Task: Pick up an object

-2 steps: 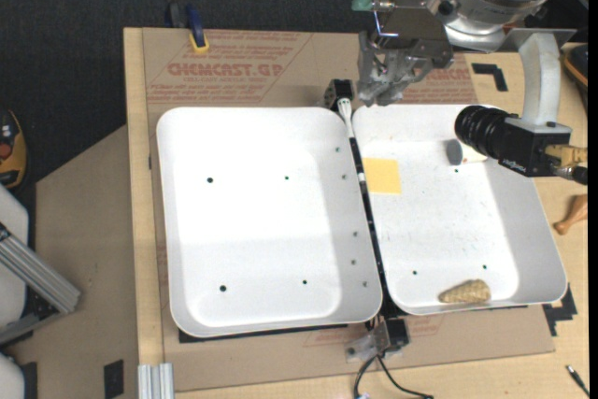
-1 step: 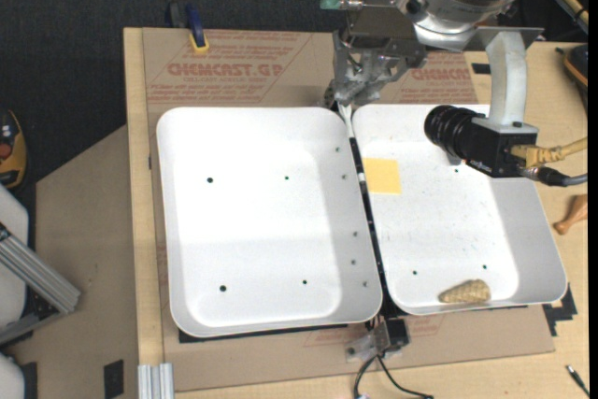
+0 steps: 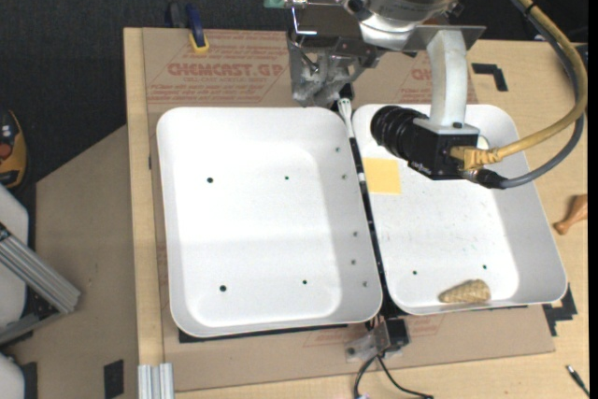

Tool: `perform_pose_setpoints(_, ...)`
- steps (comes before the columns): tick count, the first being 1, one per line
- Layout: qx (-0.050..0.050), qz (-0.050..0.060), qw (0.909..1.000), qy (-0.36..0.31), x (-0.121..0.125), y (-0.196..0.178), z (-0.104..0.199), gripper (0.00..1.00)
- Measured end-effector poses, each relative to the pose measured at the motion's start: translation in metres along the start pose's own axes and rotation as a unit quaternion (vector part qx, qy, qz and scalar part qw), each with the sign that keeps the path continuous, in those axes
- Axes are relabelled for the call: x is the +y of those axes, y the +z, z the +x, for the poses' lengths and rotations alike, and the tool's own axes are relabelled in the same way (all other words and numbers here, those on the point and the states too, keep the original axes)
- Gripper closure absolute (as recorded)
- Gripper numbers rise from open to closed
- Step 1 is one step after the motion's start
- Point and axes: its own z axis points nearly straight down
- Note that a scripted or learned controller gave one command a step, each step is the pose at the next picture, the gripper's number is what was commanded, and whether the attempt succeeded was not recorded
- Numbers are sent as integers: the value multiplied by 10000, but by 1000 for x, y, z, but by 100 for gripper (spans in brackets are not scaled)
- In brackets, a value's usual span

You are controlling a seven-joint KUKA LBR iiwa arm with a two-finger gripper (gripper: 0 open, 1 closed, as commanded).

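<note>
A flat yellow square (image 3: 382, 175) lies in the right bin (image 3: 534, 229) near its far left corner. A tan, lumpy piece (image 3: 464, 292) rests by that bin's near edge. My gripper (image 3: 320, 79) hangs from the grey and orange arm over the bench just beyond the far rim of the left bin (image 3: 187, 201), near the gap between the bins. It is well apart from both objects, and I see nothing held in it.
A black cylinder on a white bracket (image 3: 416, 141) juts from the arm over the right bin's far side, with a yellow cable (image 3: 542, 137) trailing right. A blue-and-yellow clamp (image 3: 195, 27) sits at the bench's far left edge.
</note>
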Motion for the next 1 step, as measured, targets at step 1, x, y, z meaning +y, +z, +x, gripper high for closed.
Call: perform_pose_setpoints(1, -2, -2, 10000, 14, 0, 0, 10, 100)
